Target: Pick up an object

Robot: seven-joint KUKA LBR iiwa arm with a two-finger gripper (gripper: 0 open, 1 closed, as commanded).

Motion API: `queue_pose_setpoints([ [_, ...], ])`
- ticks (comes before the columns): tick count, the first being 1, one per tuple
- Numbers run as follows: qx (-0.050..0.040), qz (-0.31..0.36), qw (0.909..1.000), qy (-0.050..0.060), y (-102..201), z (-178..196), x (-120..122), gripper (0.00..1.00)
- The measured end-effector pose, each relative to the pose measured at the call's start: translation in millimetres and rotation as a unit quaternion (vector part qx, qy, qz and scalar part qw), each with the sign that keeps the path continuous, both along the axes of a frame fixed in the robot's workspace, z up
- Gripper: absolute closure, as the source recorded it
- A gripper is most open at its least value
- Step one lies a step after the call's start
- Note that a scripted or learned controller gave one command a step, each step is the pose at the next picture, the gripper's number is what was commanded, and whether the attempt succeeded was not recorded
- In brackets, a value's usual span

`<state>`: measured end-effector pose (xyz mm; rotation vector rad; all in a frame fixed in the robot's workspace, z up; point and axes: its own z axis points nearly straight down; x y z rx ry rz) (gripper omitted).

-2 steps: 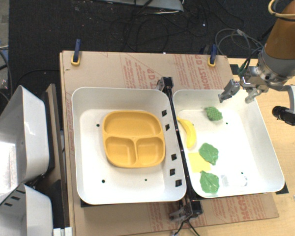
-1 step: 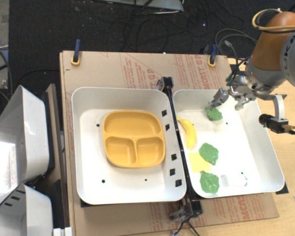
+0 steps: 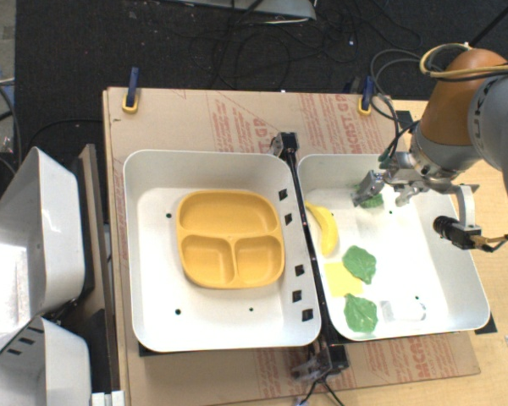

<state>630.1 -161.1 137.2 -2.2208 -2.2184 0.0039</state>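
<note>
The arm reaches in over the far end of the right bin, and its gripper hangs low near the bin's back wall. A small green piece sits right at the gripper's tip, partly covered by the metal above it. It may be caught in the gripper, but from this slanted angle it cannot be told whether the tool is clenched on it, released, or merely resting beside it.

Elsewhere in the right bin, a banana lies against the wall shared with the left bin. Nearer the front are a green leaf-shaped item and a second green item, with a flat yellow piece between them, its edges tucked under both. A pale, nearly clear object by the front wall blends into the white floor, and its shape is hard to make out.

The left bin holds a yellow divided tray, lying flat.
</note>
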Motion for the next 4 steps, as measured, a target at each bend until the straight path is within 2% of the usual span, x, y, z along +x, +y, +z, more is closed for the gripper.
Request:
queue_pose_setpoints([
  [1, 0.0001, 0.0, 1.0, 0.0, 1, -48, -1, 0.0],
  [2, -0.0007, 0.0, 1.0, -0.003, 1, -34, 1, 1.0],
  [3, -0.0008, 0.002, 1.0, -0.005, -2, 11, 8, 1.0],
  [4, -0.0007, 0.003, 1.0, -0.005, 8, 60, 10, 1.0],
])
